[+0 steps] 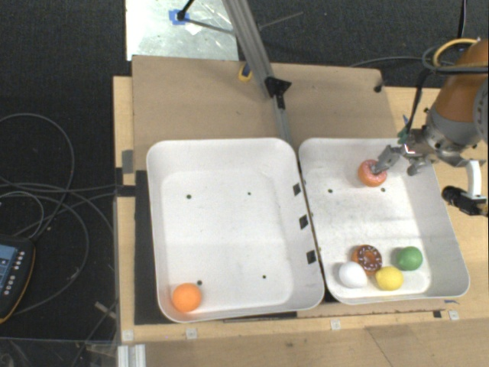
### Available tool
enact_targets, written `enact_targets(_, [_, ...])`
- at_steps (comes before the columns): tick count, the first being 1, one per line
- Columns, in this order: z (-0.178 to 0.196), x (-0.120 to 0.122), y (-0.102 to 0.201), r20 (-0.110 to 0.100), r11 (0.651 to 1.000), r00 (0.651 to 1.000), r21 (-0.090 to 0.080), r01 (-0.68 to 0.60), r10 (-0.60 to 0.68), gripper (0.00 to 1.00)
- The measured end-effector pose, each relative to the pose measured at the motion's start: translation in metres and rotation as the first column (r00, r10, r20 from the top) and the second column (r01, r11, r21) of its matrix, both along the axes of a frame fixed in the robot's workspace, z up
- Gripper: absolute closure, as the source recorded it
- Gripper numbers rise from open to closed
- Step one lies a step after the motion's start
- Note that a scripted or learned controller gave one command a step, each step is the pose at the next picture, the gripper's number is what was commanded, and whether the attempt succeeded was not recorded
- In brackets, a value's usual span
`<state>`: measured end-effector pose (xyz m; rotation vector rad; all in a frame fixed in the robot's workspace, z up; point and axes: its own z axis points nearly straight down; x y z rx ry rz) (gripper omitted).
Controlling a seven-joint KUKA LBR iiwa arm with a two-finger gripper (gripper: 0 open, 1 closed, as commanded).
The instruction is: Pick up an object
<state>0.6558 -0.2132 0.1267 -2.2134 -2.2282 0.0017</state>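
Note:
A pink-orange ring-shaped toy lies at the back of the right bin. My gripper hangs just to the toy's right, at the bin's back right corner. It is open, and its left finger reaches the toy's right edge. Nothing sits between the fingers. At the front of the same bin lie a brown sprinkled donut, a white ball, a yellow ball and a green ball. An orange ball rests in the front left corner of the left bin.
A grey pole slants in from the back and ends above the seam between the bins. Black clips join the two bins. Cables and a pendant lie on the floor to the left.

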Motion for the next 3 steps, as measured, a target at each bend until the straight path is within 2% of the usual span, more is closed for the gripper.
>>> enact_targets(1, [-0.036, 0.001, 0.000, 0.003, 1.000, 1.000, -0.001, 0.000, 0.000, 0.00])
enact_targets(2, [-0.023, 0.003, 0.000, 0.008, 1.000, 1.000, -0.004, -0.004, 0.004, 1.00])
enact_targets(3, [0.041, 0.004, 0.005, 0.011, 1.000, 1.000, -0.003, 0.000, 0.000, 1.00])
